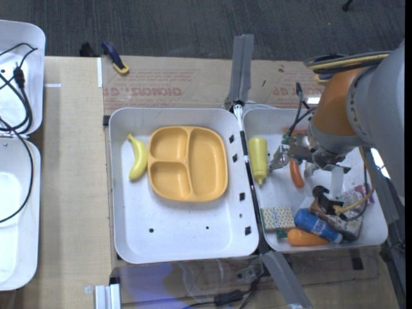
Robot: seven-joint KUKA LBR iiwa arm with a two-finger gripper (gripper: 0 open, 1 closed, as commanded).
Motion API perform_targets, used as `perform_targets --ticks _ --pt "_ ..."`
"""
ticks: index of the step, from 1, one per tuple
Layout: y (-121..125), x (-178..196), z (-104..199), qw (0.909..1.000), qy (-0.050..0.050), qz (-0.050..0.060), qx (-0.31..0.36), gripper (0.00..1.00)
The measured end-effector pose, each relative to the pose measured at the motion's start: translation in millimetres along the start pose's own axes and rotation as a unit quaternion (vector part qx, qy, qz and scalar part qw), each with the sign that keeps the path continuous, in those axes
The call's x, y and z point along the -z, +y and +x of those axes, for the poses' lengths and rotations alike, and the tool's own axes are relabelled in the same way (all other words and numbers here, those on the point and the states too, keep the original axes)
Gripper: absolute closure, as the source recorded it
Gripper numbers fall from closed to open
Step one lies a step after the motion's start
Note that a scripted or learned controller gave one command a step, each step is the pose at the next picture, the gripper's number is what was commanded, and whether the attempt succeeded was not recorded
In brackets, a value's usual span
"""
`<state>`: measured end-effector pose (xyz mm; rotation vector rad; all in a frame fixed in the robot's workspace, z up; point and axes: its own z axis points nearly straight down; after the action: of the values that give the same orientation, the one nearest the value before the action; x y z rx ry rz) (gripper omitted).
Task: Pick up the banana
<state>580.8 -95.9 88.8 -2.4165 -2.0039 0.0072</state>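
Note:
The banana [137,159] is yellow and curved. It lies in the left bin [187,227], against the left edge of a yellow divided plate [188,163]. My gripper [281,159] is over the right bin [273,127], just right of a yellow mustard bottle [258,158]. It is far from the banana, with the plate and the bin walls between them. Nothing shows in its grasp.
The right bin also holds an orange sausage-like piece [296,172], a blue bottle [315,225], an orange carrot-like toy [304,238] and a small patterned box [277,217]. A blue-and-yellow clamp [114,59] lies on the cardboard behind the bins.

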Motion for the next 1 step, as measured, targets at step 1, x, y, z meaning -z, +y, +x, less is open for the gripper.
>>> perform_targets --ticks 1 --pt "56.5 100.8 120.8 0.9969 -0.001 -0.001 0.079 0.0"
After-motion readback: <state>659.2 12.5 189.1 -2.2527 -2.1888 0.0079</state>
